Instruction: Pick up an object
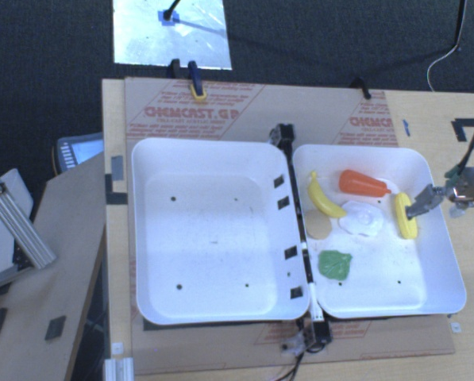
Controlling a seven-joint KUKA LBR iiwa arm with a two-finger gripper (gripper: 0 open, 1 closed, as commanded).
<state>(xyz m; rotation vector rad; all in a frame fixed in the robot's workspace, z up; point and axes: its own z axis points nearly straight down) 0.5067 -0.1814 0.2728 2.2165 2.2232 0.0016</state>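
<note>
The right bin point(439, 236) holds two bananas point(325, 199) point(406, 215), an orange carrot point(363, 183), a white piece point(362, 220) and a green piece point(334, 263), the end effector point(421, 203) touching the right banana, grip state unclear, while the left bin point(213, 228) sits alongside on the worktop point(117, 205).

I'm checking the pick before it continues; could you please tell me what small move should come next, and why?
Probably a short descent onto the small yellow piece in the right bin. The gripper sits at that piece's upper end by the bin's right wall, and nothing is seen held.
</note>
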